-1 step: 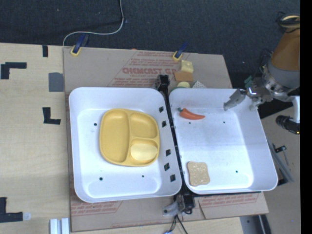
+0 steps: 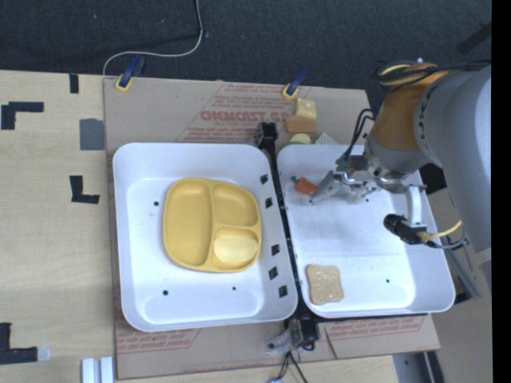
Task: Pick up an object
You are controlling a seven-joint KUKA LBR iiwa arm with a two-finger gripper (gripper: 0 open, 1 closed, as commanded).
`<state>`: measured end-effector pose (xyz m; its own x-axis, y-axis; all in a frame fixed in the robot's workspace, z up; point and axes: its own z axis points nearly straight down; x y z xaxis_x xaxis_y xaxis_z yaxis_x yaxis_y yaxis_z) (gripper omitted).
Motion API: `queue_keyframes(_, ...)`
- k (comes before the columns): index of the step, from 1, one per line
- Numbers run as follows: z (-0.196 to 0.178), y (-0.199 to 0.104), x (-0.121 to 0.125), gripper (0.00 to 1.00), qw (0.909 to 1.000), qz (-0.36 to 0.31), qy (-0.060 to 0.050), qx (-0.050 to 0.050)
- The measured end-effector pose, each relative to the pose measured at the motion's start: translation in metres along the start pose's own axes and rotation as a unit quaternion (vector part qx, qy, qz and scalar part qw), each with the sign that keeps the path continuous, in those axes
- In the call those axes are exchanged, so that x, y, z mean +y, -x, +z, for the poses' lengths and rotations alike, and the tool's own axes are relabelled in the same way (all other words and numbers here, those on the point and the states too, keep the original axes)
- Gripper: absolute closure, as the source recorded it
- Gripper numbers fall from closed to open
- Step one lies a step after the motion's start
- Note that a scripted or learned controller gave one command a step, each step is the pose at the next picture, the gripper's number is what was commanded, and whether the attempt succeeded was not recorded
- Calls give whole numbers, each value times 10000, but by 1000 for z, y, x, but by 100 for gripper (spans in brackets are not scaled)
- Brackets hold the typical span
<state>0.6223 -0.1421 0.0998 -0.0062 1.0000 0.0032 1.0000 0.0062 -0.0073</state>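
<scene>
Smooth yellow plastic divided plate (image 2: 211,223), three compartments, in left white bin (image 2: 136,294). Small red-orange piece (image 2: 304,187) in right white bin (image 2: 427,290), long axis roughly left-right, just beside metal hand (image 2: 319,193); finger state impossible to tell. Speckled tan slab (image 2: 325,284), squarish, near front rim. Cardboard (image 2: 215,110) on worktop printed red "CHEMCAST".

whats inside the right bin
In the right bin, a tan bread-like slice lies near the front left corner and a small orange-red piece sits by the gripper. The arm covers the bin's far right part.
</scene>
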Motion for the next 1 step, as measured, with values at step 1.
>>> queue_keyframes(1, 16, -47, 46, 0, 10000, 3, 34, -21)
